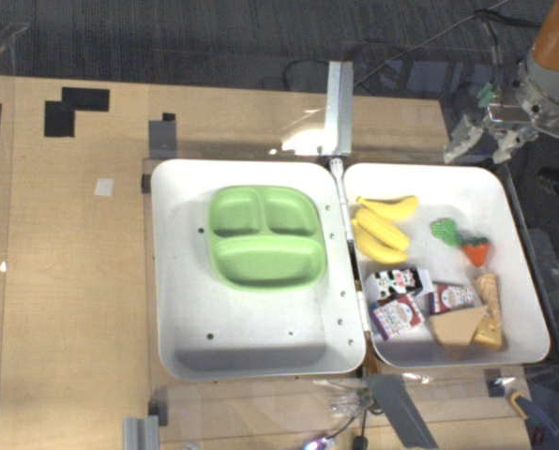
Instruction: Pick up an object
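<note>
My gripper (481, 144) hangs above the bench just past the far edge of the right bin (514, 216), near its far right corner. Its fingers (460, 142) stand apart, open, with nothing between them. In the right bin lie a bunch of yellow bananas (383, 228), a green toy vegetable (445, 231), a red-orange toy fruit (476, 249), a black-and-white carton (395, 284), a purple carton (398, 318), a brown carton (454, 298), a tan wedge (456, 327) and a yellow piece (491, 335).
The left bin (181, 279) holds a green divided plate (264, 235). A metal post (339, 101) stands behind the seam between the bins. Cables (420, 45) trail over the dark floor at the back right.
</note>
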`<action>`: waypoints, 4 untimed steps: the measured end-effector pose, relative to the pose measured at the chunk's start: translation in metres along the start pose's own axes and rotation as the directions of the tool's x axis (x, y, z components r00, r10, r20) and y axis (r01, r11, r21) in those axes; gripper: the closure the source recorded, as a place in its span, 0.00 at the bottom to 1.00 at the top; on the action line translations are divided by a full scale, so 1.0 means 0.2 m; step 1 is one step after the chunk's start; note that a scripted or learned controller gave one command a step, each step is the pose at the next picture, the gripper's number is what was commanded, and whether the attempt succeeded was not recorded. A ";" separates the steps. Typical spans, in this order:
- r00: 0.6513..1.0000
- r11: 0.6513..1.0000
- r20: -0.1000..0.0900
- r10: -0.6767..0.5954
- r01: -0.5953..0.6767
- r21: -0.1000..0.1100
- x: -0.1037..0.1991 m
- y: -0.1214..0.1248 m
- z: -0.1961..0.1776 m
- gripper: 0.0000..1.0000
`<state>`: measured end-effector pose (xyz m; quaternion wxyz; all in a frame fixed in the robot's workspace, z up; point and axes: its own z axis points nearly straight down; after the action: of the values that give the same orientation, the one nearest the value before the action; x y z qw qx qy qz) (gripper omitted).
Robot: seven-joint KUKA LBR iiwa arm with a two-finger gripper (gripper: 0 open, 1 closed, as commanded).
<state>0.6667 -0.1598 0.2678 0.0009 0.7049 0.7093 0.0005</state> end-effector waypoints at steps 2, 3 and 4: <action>0.997 0.997 0.001 -0.079 0.079 -0.011 0.21 -0.19 0.89 0.00; 1.000 1.000 0.000 -0.026 0.026 -0.010 0.36 -0.05 0.89 0.00; 1.000 1.000 -0.002 -0.028 0.028 -0.004 0.36 -0.05 0.85 1.00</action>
<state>0.6569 -0.0880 0.0973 0.0015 0.6949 0.7191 0.0027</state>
